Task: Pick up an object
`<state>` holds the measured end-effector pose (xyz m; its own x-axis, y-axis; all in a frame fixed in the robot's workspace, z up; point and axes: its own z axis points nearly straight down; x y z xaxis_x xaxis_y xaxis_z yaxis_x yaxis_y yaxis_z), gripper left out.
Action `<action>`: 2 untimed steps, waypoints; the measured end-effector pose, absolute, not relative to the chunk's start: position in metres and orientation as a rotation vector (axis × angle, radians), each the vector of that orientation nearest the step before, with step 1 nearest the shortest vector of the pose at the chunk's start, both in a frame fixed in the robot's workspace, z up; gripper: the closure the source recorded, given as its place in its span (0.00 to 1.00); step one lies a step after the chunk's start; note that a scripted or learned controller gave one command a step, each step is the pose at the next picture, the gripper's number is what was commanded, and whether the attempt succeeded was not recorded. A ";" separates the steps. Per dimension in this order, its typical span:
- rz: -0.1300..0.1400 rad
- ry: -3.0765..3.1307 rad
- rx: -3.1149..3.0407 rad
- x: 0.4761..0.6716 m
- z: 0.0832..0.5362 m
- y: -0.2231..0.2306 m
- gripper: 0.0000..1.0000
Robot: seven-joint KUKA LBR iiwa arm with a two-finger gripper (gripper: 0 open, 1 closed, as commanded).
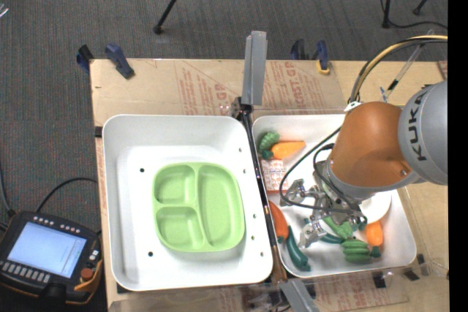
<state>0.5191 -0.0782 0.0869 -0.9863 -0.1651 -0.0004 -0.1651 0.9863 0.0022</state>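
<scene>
One carrot [287, 149] (lengthwise left-right)

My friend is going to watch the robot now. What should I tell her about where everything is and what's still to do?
Pincer: low inside the right bin, over the toy food. I can't tell whether anything is caught in it.
Toy food, all in the right bin: a carrot near the top left, another orange piece by the left wall, a dark green piece at the bottom, a ridged green one and a small orange one at the lower right.
Left bin: holds a green divided plate.
Done: the arm has reached the pile.
Left: nothing shows lifted yet, so the pick-up still has to happen.
</scene>
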 end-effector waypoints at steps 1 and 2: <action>-0.002 3.121 -0.269 0.570 0.154 -0.122 0.00; 0.009 3.140 -0.282 0.514 0.083 -0.113 0.00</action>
<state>0.5139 -0.1131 0.0825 -0.9839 -0.1782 0.0100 -0.1781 0.9840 0.0064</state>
